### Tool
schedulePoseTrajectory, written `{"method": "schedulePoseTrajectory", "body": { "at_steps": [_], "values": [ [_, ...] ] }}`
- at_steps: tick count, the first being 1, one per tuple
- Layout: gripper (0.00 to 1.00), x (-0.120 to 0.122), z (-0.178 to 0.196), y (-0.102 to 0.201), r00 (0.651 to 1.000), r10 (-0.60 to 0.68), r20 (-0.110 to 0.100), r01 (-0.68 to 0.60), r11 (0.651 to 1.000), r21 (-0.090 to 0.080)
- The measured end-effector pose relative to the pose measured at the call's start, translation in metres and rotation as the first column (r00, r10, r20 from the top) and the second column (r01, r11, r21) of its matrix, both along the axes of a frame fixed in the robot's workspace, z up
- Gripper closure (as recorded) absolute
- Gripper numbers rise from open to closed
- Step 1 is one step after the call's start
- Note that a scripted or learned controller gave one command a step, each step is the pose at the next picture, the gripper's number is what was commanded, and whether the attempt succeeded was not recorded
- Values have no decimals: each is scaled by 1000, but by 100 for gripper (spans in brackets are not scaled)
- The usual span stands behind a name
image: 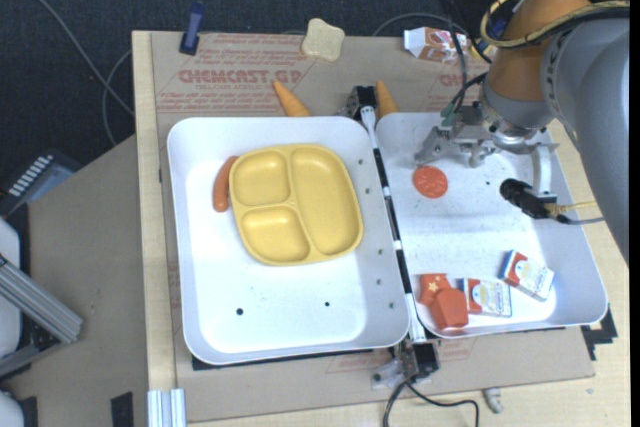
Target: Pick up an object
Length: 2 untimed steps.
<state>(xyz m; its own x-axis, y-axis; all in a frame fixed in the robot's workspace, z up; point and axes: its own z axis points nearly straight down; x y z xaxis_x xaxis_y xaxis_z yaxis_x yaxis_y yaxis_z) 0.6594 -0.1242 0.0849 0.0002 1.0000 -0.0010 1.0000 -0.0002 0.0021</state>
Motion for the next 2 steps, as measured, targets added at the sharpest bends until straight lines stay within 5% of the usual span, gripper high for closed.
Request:
{"method": "schedulePoseTrajectory", "body": {
  "at_steps": [1,2],
  "values": [
    [0,-26,0,29,1000,1,-4,-1,1000,2],
    [100,-25,10,29,1000,1,-1,-1,1000,2]
  ]
}}
